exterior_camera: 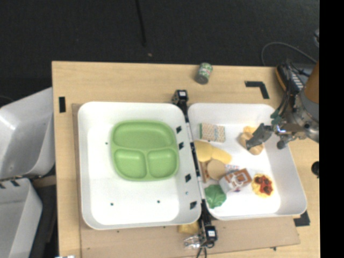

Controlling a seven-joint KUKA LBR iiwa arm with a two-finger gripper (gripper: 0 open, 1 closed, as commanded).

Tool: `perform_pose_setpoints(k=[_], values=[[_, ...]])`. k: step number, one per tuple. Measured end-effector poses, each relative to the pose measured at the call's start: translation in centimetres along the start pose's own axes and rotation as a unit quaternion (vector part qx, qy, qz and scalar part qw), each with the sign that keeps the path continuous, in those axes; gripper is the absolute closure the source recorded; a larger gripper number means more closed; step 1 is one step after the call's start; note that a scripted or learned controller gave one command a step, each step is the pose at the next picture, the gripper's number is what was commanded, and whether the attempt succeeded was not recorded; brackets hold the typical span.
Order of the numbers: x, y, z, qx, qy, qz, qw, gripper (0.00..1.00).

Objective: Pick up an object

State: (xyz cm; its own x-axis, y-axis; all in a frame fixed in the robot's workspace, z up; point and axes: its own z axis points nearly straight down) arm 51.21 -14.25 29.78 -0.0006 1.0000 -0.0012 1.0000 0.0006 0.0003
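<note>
In the right bin [285,195], gripper [257,140] sits low over the tan piece [250,137] near the far wall, angled for a grasp; finger state: cannot tell. 1 green tray [144,149] fills the left bin [97,198].

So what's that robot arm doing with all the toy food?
The arm reaches in from the right, its gripper down at a tan toy in the right bin. Whether it has hold of it is hard to tell. Other toys lie in that bin, such as a green one and a red one. The left bin holds a green tray.
</note>
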Motion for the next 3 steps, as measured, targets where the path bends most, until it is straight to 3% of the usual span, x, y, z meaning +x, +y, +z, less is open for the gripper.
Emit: perform_pose_setpoints(k=[1, 2, 3], values=[[7.7, -2.2, -1.1, 0.000, 0.001, -0.004, 1.0000, 0.00], [7.1, -2.1, -2.1, -0.002, 0.000, 0.000, 1.0000, 1.00], [16.2, -2.1, -12.9, -0.007, 0.002, -0.006, 1.0000, 1.00]])
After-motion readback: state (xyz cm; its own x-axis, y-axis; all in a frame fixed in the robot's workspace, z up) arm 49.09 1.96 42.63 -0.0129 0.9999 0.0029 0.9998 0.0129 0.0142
